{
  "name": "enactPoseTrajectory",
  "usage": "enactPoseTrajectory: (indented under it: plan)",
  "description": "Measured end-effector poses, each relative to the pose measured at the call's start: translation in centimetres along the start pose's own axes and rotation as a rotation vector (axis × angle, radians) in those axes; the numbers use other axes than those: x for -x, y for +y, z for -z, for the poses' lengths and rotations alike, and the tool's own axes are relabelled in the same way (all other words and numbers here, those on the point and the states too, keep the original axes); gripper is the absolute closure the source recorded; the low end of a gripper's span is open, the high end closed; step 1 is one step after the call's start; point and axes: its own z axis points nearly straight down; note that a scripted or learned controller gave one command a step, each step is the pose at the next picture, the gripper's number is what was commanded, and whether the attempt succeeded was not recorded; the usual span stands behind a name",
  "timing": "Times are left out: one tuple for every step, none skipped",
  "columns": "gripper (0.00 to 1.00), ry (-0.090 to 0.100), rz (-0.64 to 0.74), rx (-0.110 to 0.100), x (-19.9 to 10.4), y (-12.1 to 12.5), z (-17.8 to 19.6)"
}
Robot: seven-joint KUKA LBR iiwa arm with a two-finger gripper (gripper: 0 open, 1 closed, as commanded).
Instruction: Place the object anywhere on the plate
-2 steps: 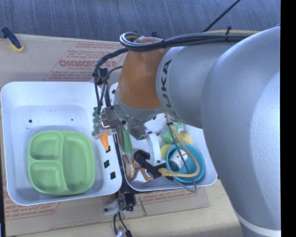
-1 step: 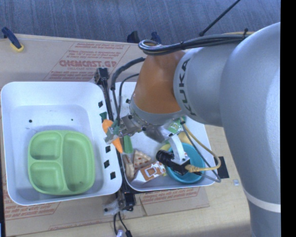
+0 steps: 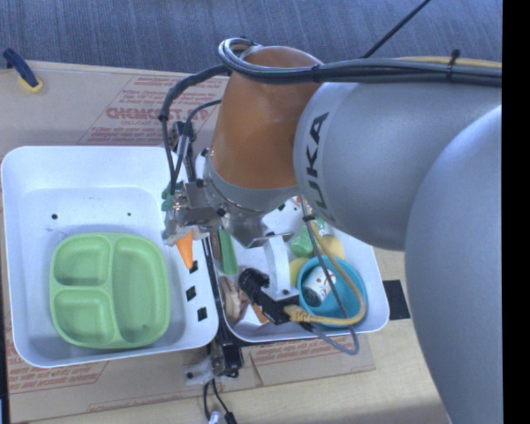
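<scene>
Brown desk [image 3: 88, 104] under two shallow white bins side by side, dark carpet beyond at 12 o'clock. Left bin [image 3: 18, 237] holding a green plate [image 3: 110, 290] with three compartments, lying flat toward 7 o'clock of that bin. Right bin [image 3: 371, 312] mostly hidden under the arm [image 3: 397, 148], grey with an orange band, reaching in from 3 o'clock. Jaws [image 3: 187, 223] hanging over the shared wall between the bins, at about 2 o'clock from the plate; open or closed, cannot tell, fingers lost among brackets and cables. Small orange object [image 3: 186, 251] just below the jaws, at the left bin's right edge, beside the plate's 2 o'clock corner and not on it; held or lying loose, cannot tell. Blue bowl [image 3: 343, 290] in the right bin at 5 o'clock from the jaws, something white inside it, a yellow object [image 3: 329, 247] just above at 12 o'clock. Black cables looping over the wrist.
</scene>
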Motion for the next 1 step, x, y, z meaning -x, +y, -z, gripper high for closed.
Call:
enactPoseTrajectory:
  plan:
    - [0.0,-0.001,-0.001,-0.001,0.09,0.0,-0.04]
